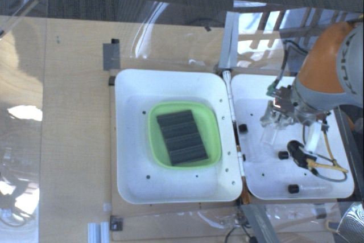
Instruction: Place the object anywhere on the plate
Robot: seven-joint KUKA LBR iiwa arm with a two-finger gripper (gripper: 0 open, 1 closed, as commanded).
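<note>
Dark ridged block point(181, 138) centred on green plate point(212, 132), rim margins all round.

A robotics lab: wooden bench point(68, 122), clear shielding point(170, 31), two white bins point(131, 122).

dark ribbed block point(182, 138) on green plate point(211, 128), left bin point(128, 139), arm point(333, 68) over right bin point(256, 179)

we see the arm point(335, 65) entering from three o'clock, its orange band above the grey wrist, bent down toward seven o'clock. the gripper point(272, 129) hangs at the wrist's lower left end, pointing downward; how its tips stand we cannot make out.
</note>
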